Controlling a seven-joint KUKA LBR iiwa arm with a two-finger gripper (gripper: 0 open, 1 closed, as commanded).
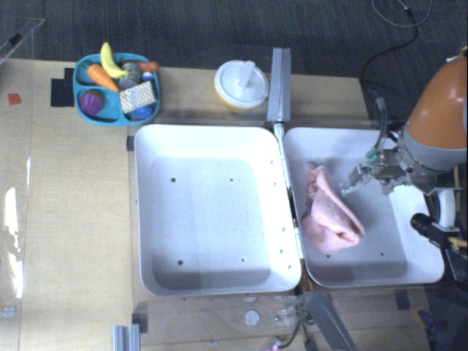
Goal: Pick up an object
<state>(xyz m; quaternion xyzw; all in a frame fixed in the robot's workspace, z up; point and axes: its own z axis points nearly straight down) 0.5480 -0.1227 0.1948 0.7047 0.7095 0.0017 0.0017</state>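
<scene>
A crumpled pink cloth (329, 212) lies in the right bin (417, 265), toward its left side. The arm, grey with an orange band, reaches in from the right. Its gripper (356, 181) hangs over the right bin, just to the upper right of the cloth and apart from it. The metal fingers (352, 184) point left toward the cloth, with nothing seen between them.
The left bin (212, 210) sits beside the right one, with a metal divider rail between them. Behind the bins are a blue tray (117, 88) of toy food and a white lidded bowl (241, 84). Cables run behind the arm at the right.
</scene>
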